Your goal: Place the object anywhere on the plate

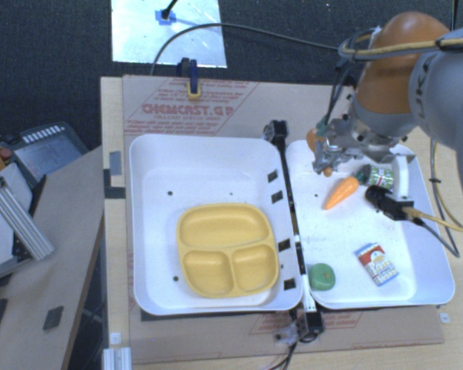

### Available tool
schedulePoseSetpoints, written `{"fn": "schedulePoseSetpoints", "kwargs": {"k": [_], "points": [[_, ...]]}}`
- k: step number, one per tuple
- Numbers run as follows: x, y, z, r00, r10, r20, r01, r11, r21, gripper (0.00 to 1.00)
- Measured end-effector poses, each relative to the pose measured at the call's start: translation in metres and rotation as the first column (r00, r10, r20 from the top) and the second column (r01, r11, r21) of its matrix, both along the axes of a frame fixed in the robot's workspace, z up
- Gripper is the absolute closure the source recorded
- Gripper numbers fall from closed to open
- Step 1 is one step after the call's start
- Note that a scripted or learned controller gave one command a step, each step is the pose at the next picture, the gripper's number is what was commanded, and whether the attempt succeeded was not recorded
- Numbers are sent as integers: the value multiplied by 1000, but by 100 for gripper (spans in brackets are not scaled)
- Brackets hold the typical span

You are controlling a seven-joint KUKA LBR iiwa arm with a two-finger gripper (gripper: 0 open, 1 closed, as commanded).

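Carrot (341, 193), orange and tapered, lies in the right bin (417, 284); end effector (324, 163) state unclear.

Your arm (440, 68) runs off the right edge, so you can't see its base. Its wrist covers the far corner of the right bin (417, 284) and most of a small orange thing (312, 138) there. The hand (324, 164) is too blurred to read. The can (380, 177) sits half under the wrist, its label unreadable. At left, a grey device (38, 154) is cut off.
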State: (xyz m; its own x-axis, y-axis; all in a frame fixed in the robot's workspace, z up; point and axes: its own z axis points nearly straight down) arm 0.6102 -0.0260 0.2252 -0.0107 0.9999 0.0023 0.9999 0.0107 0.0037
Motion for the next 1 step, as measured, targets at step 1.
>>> {"fn": "schedulePoseSetpoints", "kwargs": {"k": [1], "points": [[14,58,10,1000,0,0,0,1000,1,100]]}}
